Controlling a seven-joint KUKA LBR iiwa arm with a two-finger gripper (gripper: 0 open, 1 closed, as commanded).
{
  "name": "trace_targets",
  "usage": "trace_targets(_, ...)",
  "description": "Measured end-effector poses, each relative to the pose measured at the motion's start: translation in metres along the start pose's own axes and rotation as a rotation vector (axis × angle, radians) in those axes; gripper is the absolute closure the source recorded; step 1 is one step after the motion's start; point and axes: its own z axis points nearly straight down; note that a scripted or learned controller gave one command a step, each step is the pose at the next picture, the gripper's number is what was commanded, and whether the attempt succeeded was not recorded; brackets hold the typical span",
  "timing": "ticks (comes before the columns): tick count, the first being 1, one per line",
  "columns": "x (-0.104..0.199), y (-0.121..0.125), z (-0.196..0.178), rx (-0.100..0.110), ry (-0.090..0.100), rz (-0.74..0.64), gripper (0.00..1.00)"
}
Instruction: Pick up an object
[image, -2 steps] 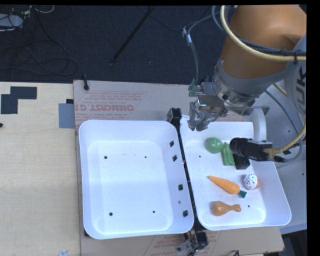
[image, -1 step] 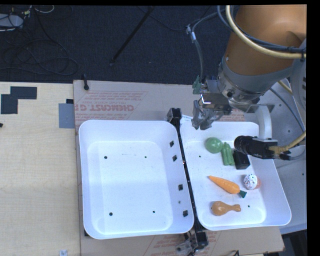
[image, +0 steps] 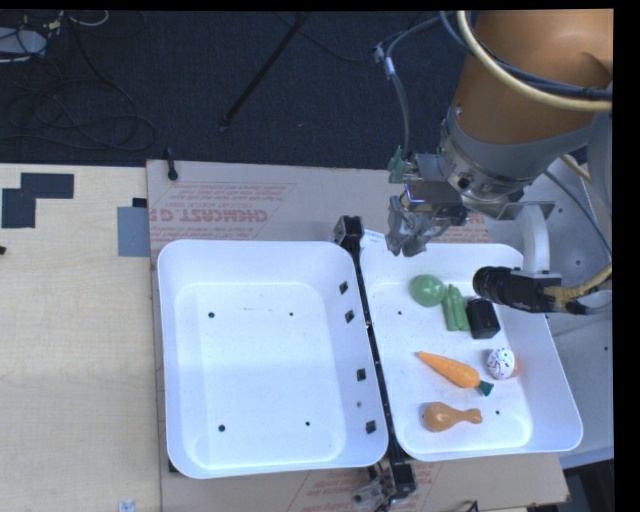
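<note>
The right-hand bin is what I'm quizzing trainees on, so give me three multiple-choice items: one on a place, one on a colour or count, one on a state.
1. Where does the carrot lie?
A. In the right bin
B. In the left bin
C. On the cardboard

2. What colour is the round-headed toy nearest the gripper?
A. Red
B. Green
C. Blue

3. Where is the gripper relative to the objects?
A. Closed around the carrot
B. Lifting the drumstick-shaped toy
C. Over the right bin's far edge, apart from every object

Answers:
1. A: the carrot rests on the right bin's floor, between the green toy and the drumstick-shaped toy.
2. B: it is plainly green.
3. C: the gripper sits at the bin's far rim with all toys lying apart from it.
</note>
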Motion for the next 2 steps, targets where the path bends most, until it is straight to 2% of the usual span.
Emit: trace_targets(2,0.0015,0.0001,-0.0183,0.007,-0.002,-0.013,1.0)
